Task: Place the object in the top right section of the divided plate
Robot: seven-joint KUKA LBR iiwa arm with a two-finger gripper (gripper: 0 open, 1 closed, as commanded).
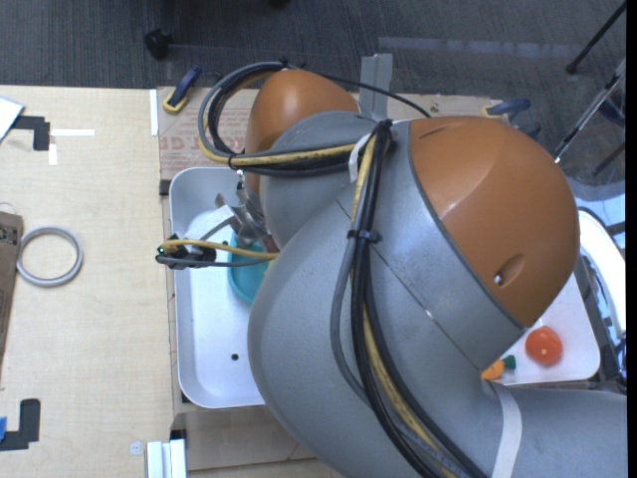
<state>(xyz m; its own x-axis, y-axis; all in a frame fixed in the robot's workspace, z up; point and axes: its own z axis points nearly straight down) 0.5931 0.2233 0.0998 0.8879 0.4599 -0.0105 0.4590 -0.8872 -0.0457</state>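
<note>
Arm (418, 297) fills centre and right of frame, reaching over left bin (199, 366). Gripper (242, 217) sits low in that bin's upper part, hidden by wrist; grip state: cannot tell. Teal divided plate (245, 275) just below gripper, mostly covered by arm. Orange object (543, 346) lies in right bin (582, 361), lower right of frame, well apart from plate. Tape roll (48, 256) on bench, left edge.

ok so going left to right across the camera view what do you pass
roll of tape on the wooden table → left white bin → teal plate → grey arm → orange ball in the right bin
</note>
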